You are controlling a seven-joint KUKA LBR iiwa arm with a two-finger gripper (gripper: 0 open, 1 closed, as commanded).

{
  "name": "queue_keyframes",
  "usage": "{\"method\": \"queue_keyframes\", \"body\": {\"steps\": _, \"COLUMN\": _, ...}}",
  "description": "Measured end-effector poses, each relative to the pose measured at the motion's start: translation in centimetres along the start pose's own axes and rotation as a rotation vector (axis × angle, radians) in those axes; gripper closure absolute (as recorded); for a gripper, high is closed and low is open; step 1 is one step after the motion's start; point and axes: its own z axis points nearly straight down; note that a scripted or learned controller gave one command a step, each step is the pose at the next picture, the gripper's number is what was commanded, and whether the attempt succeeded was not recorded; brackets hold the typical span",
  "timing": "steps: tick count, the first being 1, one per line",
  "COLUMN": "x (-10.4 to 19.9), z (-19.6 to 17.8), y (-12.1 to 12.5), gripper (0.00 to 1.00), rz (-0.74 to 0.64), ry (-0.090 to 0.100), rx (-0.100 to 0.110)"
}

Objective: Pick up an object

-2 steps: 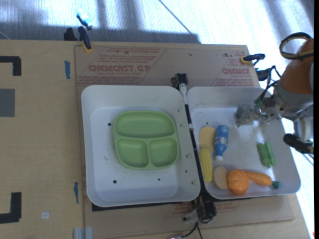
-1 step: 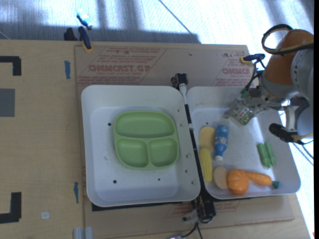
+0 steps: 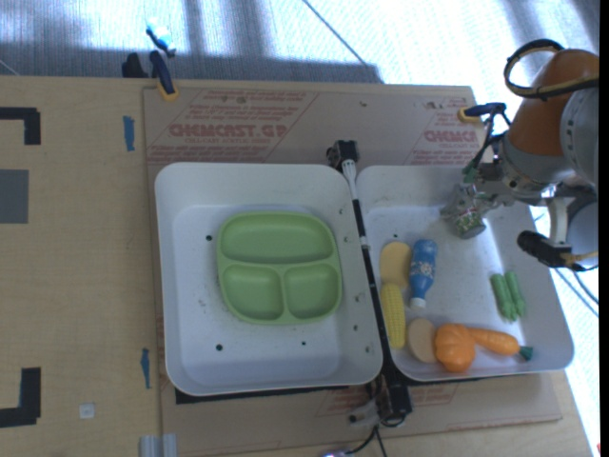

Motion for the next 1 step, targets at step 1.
{"method": "queue_keyframes", "body": {"steps": 1, "x": 11.04, "z": -10.03, "y": -0.22, "gripper": 1.00, "rz": -0.001, "ry": 0.004, "rx": 0.005}}
